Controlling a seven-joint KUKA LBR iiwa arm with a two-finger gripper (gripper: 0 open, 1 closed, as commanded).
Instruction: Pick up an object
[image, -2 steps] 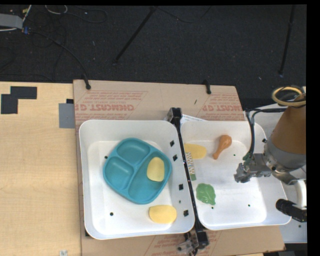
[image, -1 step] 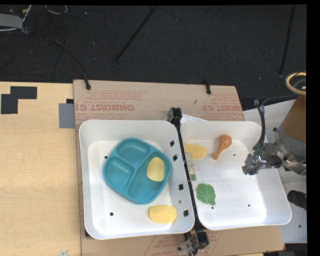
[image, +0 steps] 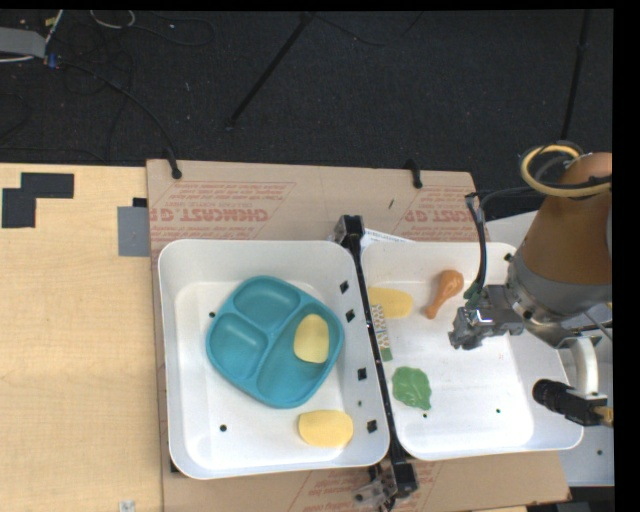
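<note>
The arm enters from the right, its orange band (image: 570, 225) high at the right edge and the grey wrist section (image: 560, 290) just below it, slanting down and to the left. The gripper (image: 468, 332) hangs at the arm's left end, a dark metallic cluster pointing downward, with a black cable (image: 481, 245) running up from it toward the arm.

We look down from a single fixed camera high above the bench (image: 80, 340), tilted so the far dark floor (image: 300, 80) fills the top. Both white bins, left (image: 190, 270) and right (image: 500, 420), sit mid-frame, fairly near, and the arm (image: 565, 240) enters from the right.
</note>
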